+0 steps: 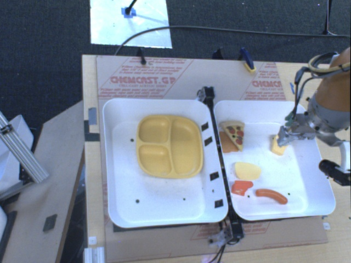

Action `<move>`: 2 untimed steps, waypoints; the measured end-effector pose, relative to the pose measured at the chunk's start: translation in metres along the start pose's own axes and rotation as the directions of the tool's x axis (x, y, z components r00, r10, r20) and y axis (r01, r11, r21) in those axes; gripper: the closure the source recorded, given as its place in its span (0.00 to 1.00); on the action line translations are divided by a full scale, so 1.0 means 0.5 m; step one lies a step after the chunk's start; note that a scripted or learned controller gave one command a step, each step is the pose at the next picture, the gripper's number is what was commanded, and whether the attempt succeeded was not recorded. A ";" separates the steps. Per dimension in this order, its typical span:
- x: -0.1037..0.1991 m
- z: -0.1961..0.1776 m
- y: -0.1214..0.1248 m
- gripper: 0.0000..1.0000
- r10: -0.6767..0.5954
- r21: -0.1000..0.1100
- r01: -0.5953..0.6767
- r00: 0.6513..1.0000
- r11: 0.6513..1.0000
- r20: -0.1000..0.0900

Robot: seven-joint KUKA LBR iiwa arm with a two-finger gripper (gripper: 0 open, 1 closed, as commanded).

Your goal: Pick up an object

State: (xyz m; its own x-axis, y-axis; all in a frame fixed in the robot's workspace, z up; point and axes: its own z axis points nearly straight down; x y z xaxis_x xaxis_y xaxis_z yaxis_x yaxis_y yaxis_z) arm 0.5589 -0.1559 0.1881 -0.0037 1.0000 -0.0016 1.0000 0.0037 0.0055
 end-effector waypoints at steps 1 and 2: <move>-0.001 -0.109 0.004 1.00 -0.001 -0.002 0.001 1.000 1.000 0.001; 0.120 -0.089 0.002 1.00 -0.007 0.004 0.007 1.000 1.000 -0.003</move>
State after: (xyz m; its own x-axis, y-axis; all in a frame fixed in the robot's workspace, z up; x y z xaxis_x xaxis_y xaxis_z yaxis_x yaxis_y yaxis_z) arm 0.5595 -0.0959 0.2325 -0.0104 0.9999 0.0018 0.9999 0.0104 0.0013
